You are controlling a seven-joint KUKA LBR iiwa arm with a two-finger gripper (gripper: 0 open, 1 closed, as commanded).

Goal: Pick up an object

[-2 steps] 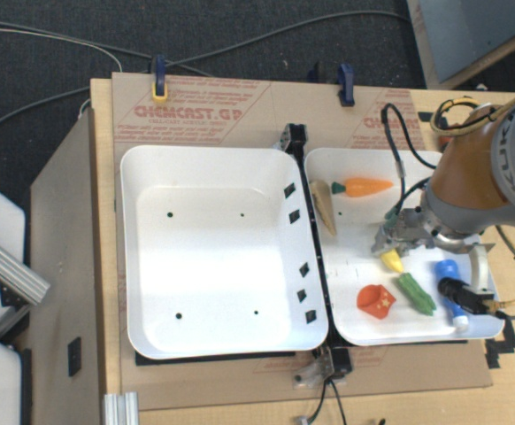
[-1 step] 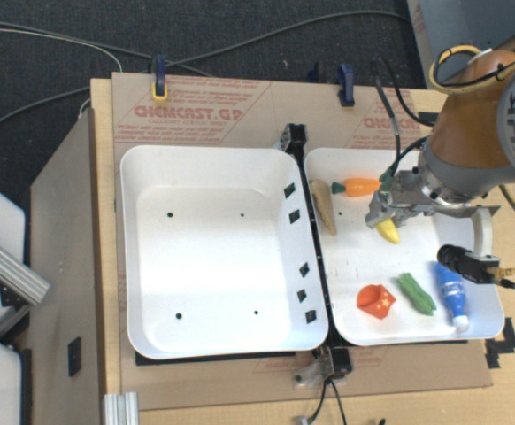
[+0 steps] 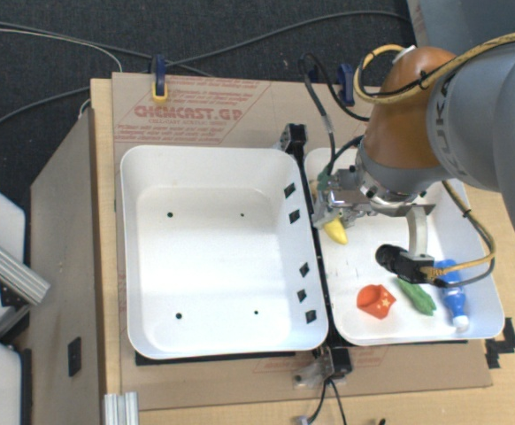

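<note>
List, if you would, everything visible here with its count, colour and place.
bins: two, white, side by side
yellow object: one, yellow, right bin, just below the gripper
red object: one, red, right bin, near side
green object: one, green, beside the red object
blue object: one, blue with white tip, right bin's right edge
cardboard: one, brown, under the bins
arm: one, grey and orange, from the right
gripper: one, metallic, over the right bin

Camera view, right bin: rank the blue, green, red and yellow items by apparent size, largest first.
1. blue item: longest.
2. green item and red item: look about alike, so not ranked against each other.
3. yellow item: smallest as seen, but its top is partly hidden, so unsure.
</note>
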